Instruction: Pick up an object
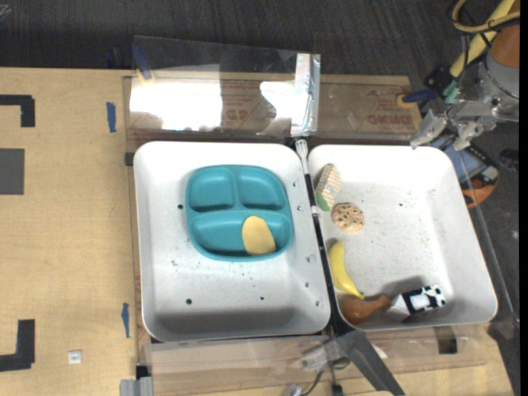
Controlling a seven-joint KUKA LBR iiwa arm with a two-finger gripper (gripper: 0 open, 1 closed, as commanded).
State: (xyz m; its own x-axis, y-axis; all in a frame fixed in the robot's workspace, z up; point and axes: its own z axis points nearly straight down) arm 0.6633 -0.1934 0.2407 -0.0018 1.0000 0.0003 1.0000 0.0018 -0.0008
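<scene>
Banana (pixel 342 271) serves as the marker here: it lies along the left wall of the right bin (pixel 462 221), pointing toward the near edge. Just above it sits a cookie (pixel 347 217), and above that, against the same wall, a pale ridged piece (pixel 327 185) with a green edge. Touching the banana's near end is a brown piece (pixel 365 306), and to the right of that, near the bin's front corner, a small black-and-white toy (pixel 423 299). Left of the banana, across the divider, the left bin (pixel 157 246) holds a teal tray (pixel 238 211) with a yellow lump (pixel 258 236) in its near right compartment. The gripper (pixel 452 126) hangs well away from the banana, up at the right bin's far right corner, over or just outside the rim; whether its pincer is released or clenched I cannot tell, and nothing shows between it. So, by my reading, the task is at its start: no thing has been lifted, all lie on the bin floors or tray, and choosing a target, descending, closing and raising all remain.
</scene>
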